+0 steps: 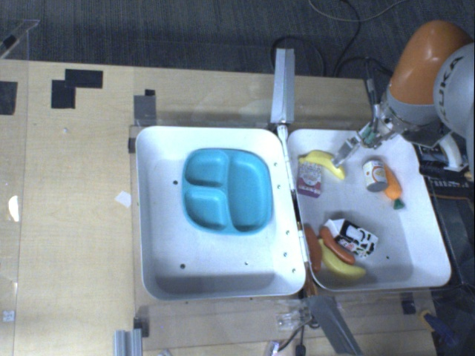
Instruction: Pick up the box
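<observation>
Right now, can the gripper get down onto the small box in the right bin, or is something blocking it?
Probably yes. The gripper sits just right of the box, whose top is uncovered. The banana touches its upper right corner, so that side is crowded, and the bin wall lies close on its left.

Your two-finger gripper [346, 154] hangs over the right white bin [427, 262], its tip just right of a yellow banana [320, 159]. Below-left of it stands the small purple-and-white box [309, 178]; to its right lie a white cup [373, 173] and an orange carrot [392, 186]. Far left sits a blue divided tray [226, 190].
</observation>
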You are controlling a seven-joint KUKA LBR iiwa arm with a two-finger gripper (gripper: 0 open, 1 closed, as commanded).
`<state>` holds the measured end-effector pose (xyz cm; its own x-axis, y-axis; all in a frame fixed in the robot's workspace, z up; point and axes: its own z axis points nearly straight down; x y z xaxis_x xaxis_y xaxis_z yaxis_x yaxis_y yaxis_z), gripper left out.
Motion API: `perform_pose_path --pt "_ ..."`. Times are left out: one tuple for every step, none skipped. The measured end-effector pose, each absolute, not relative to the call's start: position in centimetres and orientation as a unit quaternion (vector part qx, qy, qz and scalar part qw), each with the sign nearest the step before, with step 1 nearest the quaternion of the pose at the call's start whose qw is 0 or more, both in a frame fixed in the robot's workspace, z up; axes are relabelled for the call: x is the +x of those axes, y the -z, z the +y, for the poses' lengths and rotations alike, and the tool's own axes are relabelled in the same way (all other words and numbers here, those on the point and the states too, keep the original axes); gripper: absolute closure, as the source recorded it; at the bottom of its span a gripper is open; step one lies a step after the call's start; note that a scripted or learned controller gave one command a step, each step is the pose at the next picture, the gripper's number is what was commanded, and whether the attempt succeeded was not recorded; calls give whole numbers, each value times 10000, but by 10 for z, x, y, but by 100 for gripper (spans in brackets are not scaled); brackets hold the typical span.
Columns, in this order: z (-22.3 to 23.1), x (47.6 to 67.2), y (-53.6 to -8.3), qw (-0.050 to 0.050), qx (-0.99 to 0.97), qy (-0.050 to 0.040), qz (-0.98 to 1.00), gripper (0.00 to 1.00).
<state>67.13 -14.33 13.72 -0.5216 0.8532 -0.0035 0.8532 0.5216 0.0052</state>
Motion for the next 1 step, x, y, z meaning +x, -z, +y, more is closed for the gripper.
perform_pose_path --pt "-195 672 -89 -75 5674 -30 8234 0"
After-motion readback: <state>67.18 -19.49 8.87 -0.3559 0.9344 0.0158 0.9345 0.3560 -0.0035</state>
